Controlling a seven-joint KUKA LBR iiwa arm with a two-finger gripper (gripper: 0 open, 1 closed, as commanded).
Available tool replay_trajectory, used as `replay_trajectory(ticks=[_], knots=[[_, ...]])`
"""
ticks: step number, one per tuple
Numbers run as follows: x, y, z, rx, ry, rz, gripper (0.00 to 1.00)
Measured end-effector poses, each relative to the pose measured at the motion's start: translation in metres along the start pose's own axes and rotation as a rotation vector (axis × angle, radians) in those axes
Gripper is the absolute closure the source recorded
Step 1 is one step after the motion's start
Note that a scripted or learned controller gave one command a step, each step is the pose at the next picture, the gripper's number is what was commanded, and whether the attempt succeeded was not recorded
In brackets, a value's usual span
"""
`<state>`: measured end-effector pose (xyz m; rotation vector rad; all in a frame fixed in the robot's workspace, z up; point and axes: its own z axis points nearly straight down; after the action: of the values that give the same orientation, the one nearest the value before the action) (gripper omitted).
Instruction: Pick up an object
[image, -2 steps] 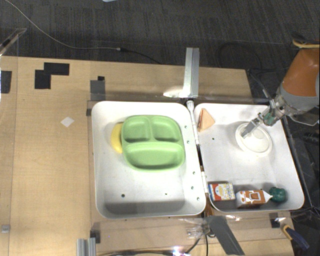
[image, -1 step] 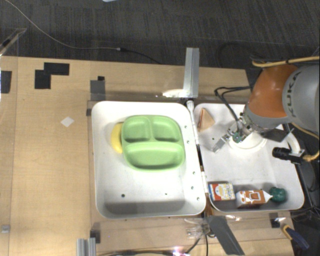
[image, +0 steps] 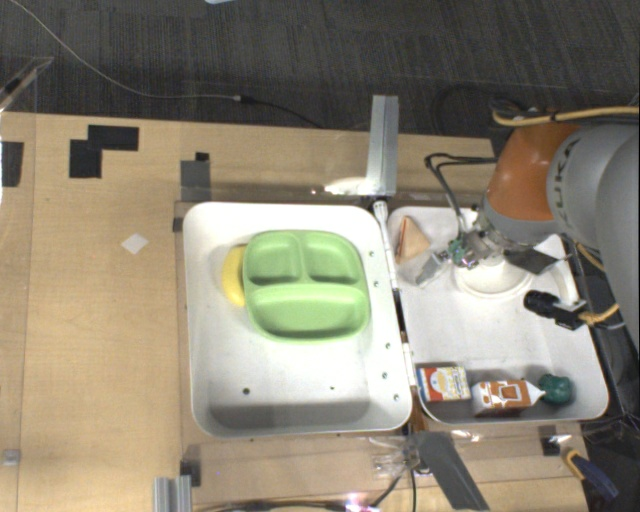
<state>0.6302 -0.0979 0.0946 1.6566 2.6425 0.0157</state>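
And here's the wide tan wooden surface (image: 90, 330), carrying two shallow white bins side by side. The left white bin (image: 290, 400) is the bigger sight, and lying in its upper half is a light green plastic divided plate (image: 303, 283) with three compartments. Peeking out from under the plate's left edge, touching it, is a yellow rounded object (image: 232, 277), mostly hidden.

Over to the right white bin (image: 500, 340), where the grey arm with the orange band (image: 560, 185) comes in from the upper right and reaches down into the bin's upper part. Its jaws (image: 462, 252) sit low, just beside a white round dish (image: 492, 276); whether they're open or closed, I cannot tell, too cluttered and small there. Just left of them, against the bin's upper left corner, leans a tan wedge-shaped piece (image: 411, 237), with a small grey object (image: 427, 268) right below it.

Down along the near wall: a small red and white carton (image: 443, 383) at left, then a brown and white carton lying on its side (image: 503, 396), and touching its right end, a dark green round cap (image: 557, 388).
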Motion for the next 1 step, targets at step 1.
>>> replay_trajectory(ticks=[1], knots=[[-0.0025, 0.0037, -0.0143, -0.011, -0.01, -0.004, 1.0]])
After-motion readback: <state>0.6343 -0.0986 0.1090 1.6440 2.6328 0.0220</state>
